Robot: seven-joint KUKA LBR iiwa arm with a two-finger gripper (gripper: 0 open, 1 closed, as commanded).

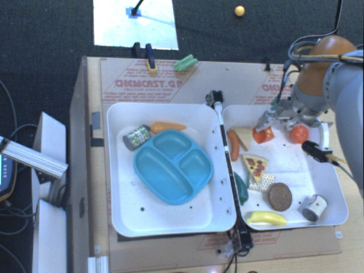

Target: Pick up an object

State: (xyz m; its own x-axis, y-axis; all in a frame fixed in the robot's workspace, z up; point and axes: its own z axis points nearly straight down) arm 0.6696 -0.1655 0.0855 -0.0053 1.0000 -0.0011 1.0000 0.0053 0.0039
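The bench bore 2 white bins. In the right bin (335,201), the gripper (272,123) had closed on a small red object (263,135), which sat directly beneath its fingers.

The right bin (335,201) has bare floor in its middle, ringed by a pizza slice (255,166), a brown cookie (280,196), a banana (267,218) and a small cup (313,207). In the left bin (122,209), the big blue tray (172,165) fills the middle, with open floor below it
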